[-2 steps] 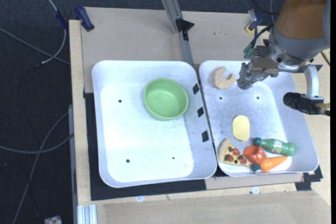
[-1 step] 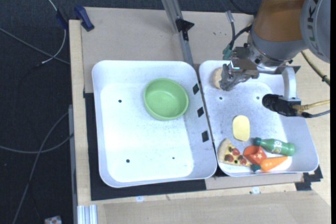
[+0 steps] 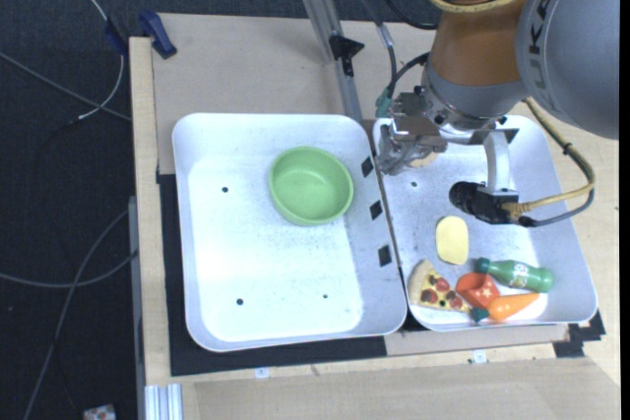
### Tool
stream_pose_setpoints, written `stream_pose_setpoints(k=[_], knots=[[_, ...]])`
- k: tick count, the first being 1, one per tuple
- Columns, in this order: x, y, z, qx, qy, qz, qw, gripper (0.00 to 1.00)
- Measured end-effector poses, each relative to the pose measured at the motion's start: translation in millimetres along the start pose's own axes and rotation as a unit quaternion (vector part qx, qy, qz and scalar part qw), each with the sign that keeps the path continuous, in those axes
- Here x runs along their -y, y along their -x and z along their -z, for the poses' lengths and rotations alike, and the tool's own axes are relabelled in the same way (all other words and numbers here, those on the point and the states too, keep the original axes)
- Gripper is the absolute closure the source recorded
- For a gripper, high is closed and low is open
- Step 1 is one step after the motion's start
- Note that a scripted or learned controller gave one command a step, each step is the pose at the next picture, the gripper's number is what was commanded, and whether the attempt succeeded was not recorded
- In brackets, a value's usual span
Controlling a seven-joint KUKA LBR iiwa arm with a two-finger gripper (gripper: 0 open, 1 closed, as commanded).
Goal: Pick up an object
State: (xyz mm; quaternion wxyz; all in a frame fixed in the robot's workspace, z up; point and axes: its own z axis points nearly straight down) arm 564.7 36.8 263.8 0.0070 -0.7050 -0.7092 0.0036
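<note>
**Toy foods in the right bin, gripper above**

A yellow piece (image 3: pixel 452 240), pizza slice (image 3: pixel 433 288), green bottle (image 3: pixel 514 274), red piece (image 3: pixel 476 290) and carrot (image 3: pixel 510 306) cluster at the right bin's (image 3: pixel 561 211) near end. The gripper (image 3: pixel 402 148) hangs over that bin's far-left corner; its opening cannot be judged. A green bowl (image 3: pixel 312 185) sits in the left bin (image 3: pixel 212 241).
</note>
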Motion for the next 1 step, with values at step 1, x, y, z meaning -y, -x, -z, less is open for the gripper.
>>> stream_pose_setpoints(k=[1], knots=[[10.5, -49.4, -25.5, 0.001, -0.001, 0.000, 1.0000, 1.00]])
